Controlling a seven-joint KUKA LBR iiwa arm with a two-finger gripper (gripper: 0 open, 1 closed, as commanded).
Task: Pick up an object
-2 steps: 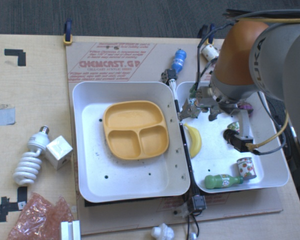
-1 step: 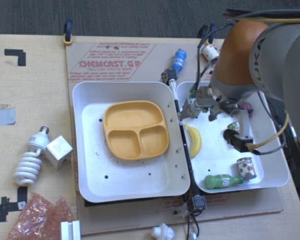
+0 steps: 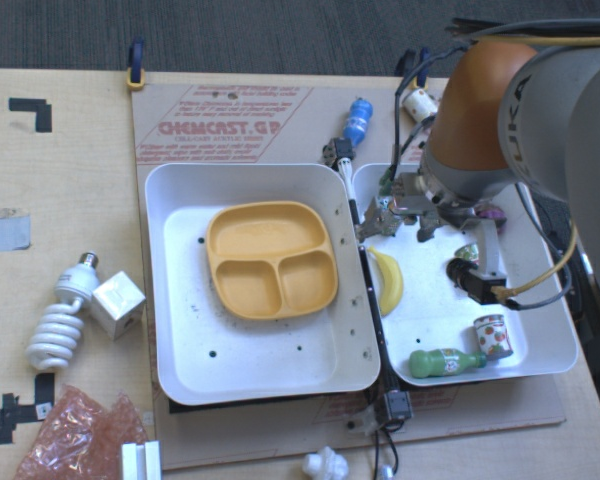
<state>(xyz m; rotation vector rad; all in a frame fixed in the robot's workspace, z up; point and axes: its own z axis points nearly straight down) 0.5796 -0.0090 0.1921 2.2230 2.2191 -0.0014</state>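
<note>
The right bin (image 3: 545, 353) holds a yellow banana (image 3: 386, 279) by its left wall. A green bottle (image 3: 446, 362) lies on its side near the front wall, and a small printed can (image 3: 492, 336) stands just behind it. My gripper (image 3: 402, 218) hangs over the back left of this bin, just behind the banana's upper end, and the wrist covers it from above. A purple thing (image 3: 494, 211) peeks out from under the arm at the back. A small greenish item (image 3: 466, 253) sits right of the gripper.
The left bin (image 3: 170, 358) carries a yellow divided plate (image 3: 272, 258). On the bench to the left lie a spiral light bulb (image 3: 62, 318), a white cube (image 3: 118, 300) and a pink crinkled bag (image 3: 75, 436). A blue clamp (image 3: 357, 121) sits behind the bins.
</note>
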